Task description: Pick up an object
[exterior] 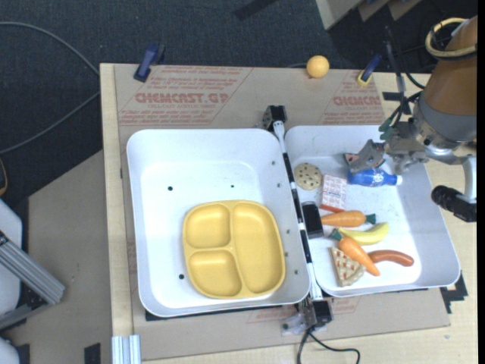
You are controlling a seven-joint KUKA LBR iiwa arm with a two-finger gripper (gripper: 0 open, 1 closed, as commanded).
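Note:
The right bin [432, 226] holds several toy foods. These are a blue packet [373, 178], a cookie [307, 175], a red and white packet [333, 192], two carrots [345, 219] [358, 254], a banana [369, 234], a sausage [392, 258] and a pizza slice [345, 268]. My gripper [377, 161] reaches in from the right and hangs over the far part of this bin, just above the blue packet. Its fingers are spread open, one at the left [355, 158], and nothing is held between them.
The left bin [151, 165] holds a yellow divided plate [233, 247]. A black clamp [310, 220] sits on the rim between the two bins. An orange ball [317, 66] and blue clips [148, 63] lie on the board behind the bins.

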